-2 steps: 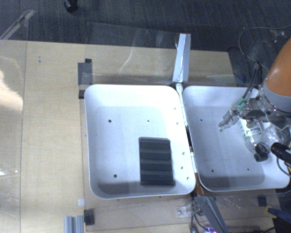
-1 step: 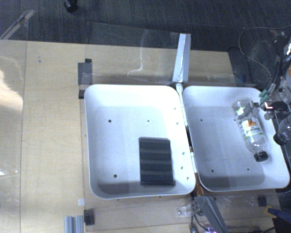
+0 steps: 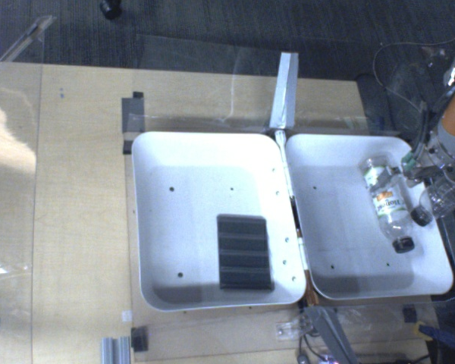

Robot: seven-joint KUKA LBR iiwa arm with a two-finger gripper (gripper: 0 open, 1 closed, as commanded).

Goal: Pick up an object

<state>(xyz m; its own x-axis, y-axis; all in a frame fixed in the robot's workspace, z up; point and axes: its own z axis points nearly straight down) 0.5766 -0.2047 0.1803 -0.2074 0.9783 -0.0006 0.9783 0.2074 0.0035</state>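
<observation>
Jaws [image 3: 423, 174] sit low at right bin's [image 3: 341, 283] far-right edge; open or closed, cannot tell. Clear bottle [image 3: 387, 201] lies just left of them, likely target. Black ridged block [image 3: 244, 252] well left.

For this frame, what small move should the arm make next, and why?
Probably lower the gripper slightly toward the clear plastic bottle with a dark cap. The bottle lies on its side in the right white bin, beside the gripper at that bin's right edge.

Bottle label: the clear plastic bottle [image 3: 387, 202] carries a label with orange print, too small to read.
Other text: none legible.
</observation>
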